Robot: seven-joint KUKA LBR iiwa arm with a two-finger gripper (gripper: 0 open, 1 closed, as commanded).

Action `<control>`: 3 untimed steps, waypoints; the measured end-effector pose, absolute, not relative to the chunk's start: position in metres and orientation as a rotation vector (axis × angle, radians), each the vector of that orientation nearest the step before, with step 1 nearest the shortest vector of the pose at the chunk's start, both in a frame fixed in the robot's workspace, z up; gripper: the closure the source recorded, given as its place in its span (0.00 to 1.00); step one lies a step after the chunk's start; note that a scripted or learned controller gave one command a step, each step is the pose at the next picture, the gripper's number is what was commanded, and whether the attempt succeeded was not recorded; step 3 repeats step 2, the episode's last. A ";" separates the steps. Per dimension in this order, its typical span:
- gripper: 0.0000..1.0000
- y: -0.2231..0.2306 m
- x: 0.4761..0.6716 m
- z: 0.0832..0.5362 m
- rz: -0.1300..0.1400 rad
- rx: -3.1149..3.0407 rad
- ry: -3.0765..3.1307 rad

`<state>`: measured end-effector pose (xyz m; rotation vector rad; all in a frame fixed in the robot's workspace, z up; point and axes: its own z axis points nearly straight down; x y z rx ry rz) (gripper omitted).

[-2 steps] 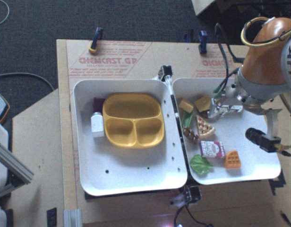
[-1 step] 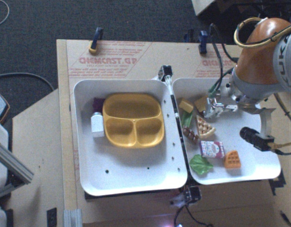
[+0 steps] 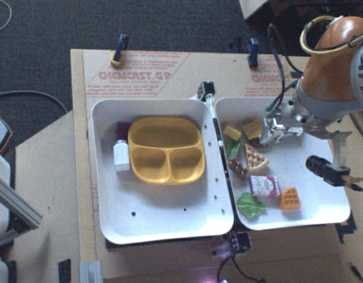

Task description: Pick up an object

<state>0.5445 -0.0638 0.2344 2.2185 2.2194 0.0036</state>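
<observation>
The right bin (image 3: 323, 208) holds seven small toy food pieces, all in its left half. Taking the pizza slice (image 3: 256, 158) as the landmark: a dark brown piece (image 3: 237, 168) lies just left of it, a green piece (image 3: 233, 149) is above that one, and a yellow block (image 3: 231, 132) lies further up near the dividing rim. A tan block (image 3: 251, 128) is just above the slice. Below the slice there are a pink carton (image 3: 264, 186), an orange waffle (image 3: 290, 198) right of the carton, and a green leaf (image 3: 250, 206) near the front rim. To the right of the slice the bin floor is bare up to the right wall, so there is open room.

The gripper (image 3: 271, 135) is low over the bin, just above and right of the slice and touching or almost touching the tan block. I cannot tell how far its fingers are apart, and nothing is visibly between them.

Far left of the slice, the left bin (image 3: 170, 220) carries one yellow divided plate (image 3: 167, 149), one white bottle (image 3: 121, 155) and one dark purple thing (image 3: 123, 127), on the bench (image 3: 81, 99).
</observation>
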 end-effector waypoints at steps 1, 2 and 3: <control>1.00 -0.062 0.557 0.231 0.003 2.219 2.221; 1.00 -0.070 0.549 0.219 -0.004 2.225 2.222; 1.00 -0.070 0.549 0.219 -0.004 2.225 2.222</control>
